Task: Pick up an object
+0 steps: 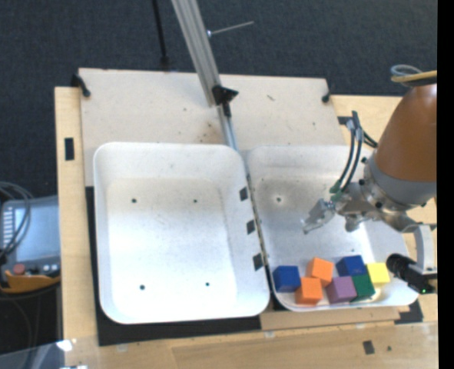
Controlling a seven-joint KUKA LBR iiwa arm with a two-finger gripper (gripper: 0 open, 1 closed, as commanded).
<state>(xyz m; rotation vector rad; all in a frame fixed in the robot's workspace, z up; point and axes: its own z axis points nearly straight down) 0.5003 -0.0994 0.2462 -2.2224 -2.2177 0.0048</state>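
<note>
Gripper (319,215) above right bin (288,175), nothing between its fingers, open or closed unclear | blocks: blue (286,277), orange (321,268), purple (341,289), green (363,287), yellow (378,274) clustered at bin's 5 o'clock; row's long axis 3–9 o'clock | left bin (173,229) on counter (69,206)

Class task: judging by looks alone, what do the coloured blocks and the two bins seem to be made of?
Coloured blocks: probably painted wood or foam; flat, matte, solid colours with no glare. The image is too coarse to decide.
Bins: likely moulded plastic; white, thin rounded rims, smooth walls, dark scuffs and specks on their floors.
</note>
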